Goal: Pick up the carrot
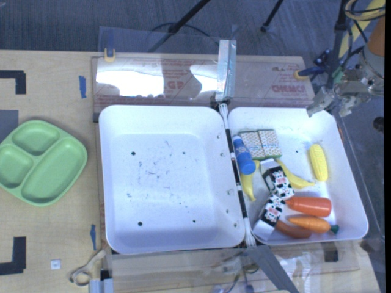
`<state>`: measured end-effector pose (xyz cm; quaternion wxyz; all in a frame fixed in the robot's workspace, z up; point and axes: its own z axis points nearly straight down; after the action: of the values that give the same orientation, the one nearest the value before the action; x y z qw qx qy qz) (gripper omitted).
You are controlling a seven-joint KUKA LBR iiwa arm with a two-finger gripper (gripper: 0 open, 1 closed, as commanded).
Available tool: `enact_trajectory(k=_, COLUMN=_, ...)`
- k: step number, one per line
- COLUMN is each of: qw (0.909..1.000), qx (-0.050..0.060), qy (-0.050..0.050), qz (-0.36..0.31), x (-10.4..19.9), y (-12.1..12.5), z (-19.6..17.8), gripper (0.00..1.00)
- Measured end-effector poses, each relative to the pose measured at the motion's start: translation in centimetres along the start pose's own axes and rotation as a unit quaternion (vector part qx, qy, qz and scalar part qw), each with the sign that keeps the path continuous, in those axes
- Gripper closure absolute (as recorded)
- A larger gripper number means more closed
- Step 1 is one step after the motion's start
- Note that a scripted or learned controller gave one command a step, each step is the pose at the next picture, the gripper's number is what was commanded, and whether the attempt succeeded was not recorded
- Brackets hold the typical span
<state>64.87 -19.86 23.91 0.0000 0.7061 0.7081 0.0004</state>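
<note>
The carrot (pixel 308 224) was orange with a dark green stub at its right end and lay flat near the front edge of the right bin (pixel 352 182). It carried no readable label. Just behind it lay a fatter orange-red piece (pixel 308 206), and touching its left end a black-and-white cow-patterned carton (pixel 276 199) whose print was too small to read. Further back lay a yellow corn cob (pixel 318 162), a banana (pixel 247 182), a blue bottle (pixel 242 155) and a patterned box (pixel 261 143). The pincer (pixel 335 99) hung over the bin's far right corner, well apart from the carrot; whether it was apart or together could not be told. On the tabletop (pixel 43 78) sat a green divided plate (pixel 39 162).
</note>
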Motion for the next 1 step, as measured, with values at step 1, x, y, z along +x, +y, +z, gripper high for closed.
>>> enact_trajectory(k=1, qw=0.9996, qx=-0.001, qy=0.0, qz=-0.029, x=3.52, y=-7.46, z=13.6, gripper=0.0)
